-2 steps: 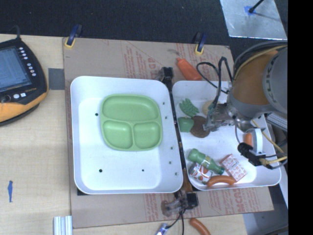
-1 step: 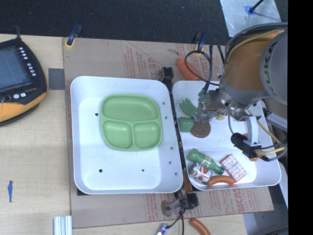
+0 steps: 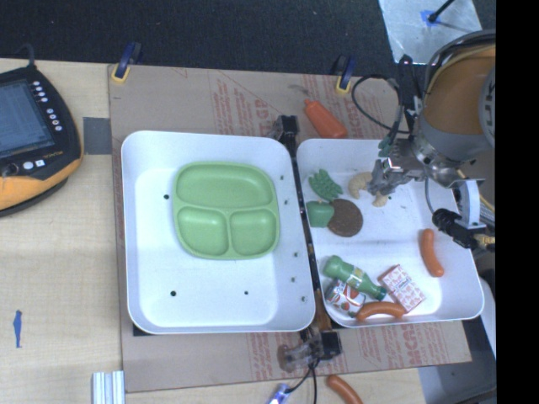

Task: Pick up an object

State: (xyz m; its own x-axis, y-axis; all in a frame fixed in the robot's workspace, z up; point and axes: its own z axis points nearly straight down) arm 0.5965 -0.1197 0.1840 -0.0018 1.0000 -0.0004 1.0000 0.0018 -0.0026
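At the far left edge a tablet (image 3: 29, 141) with a dark screen and orange casing lies on the pale wooden bench (image 3: 59, 284), and a sheet of brown cardboard (image 3: 210, 108) with blue clamps at its top edge underlies both bins. The left bin (image 3: 152, 310), smooth glossy white with rounded corners, holds a matte green tray (image 3: 226, 209) with three moulded compartments, sitting in the bin's upper middle. An orange carrot (image 3: 324, 120) lies on the cardboard just above the right bin (image 3: 459, 297). In that bin, going rightward: a leafy green toy (image 3: 323, 183) beside the dividing wall, a green pepper (image 3: 319, 214) touching a flat round brown patty (image 3: 345, 217), then lower down a green bottle (image 3: 354, 278) over a red and white packet (image 3: 341, 297), a curved sausage (image 3: 379, 311) at the lower rim, and a small red and white box (image 3: 402, 286). A pale beige lumpy piece (image 3: 364, 183) lies in the upper centre of the frame's right half, just left of and touching or nearly touching the gripper (image 3: 383, 179), which comes down from the grey and orange arm (image 3: 459, 99) in the upper right; whether its metal tips are spread or pressed together cannot be told, and nothing is seen pinched. A second sausage (image 3: 432, 252) lies near the right wall, below the gripper and well apart from it
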